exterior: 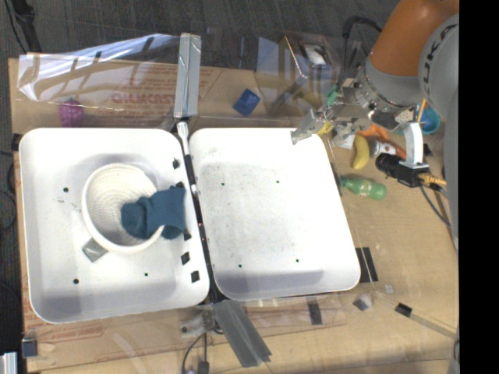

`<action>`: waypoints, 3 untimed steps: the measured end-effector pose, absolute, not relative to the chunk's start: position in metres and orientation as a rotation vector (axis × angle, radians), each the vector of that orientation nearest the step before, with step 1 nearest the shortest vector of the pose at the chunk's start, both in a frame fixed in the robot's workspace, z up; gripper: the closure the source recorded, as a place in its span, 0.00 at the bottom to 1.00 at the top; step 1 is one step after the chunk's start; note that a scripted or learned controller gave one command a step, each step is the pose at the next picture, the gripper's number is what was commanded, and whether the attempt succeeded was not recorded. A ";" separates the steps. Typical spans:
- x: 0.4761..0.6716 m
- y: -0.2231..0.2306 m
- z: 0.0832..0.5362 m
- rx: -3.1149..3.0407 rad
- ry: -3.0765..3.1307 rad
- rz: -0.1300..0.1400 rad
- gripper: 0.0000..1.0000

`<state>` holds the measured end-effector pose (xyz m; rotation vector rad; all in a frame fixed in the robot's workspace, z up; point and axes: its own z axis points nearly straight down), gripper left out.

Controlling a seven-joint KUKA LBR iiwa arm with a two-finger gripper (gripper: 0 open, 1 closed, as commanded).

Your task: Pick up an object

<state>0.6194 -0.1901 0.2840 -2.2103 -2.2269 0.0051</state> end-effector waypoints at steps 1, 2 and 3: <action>0.598 -0.206 0.347 -2.176 -2.265 0.001 0.00; 0.552 -0.210 0.348 -1.963 -2.451 0.002 0.00; 0.491 -0.211 0.366 -1.821 -2.560 0.001 0.00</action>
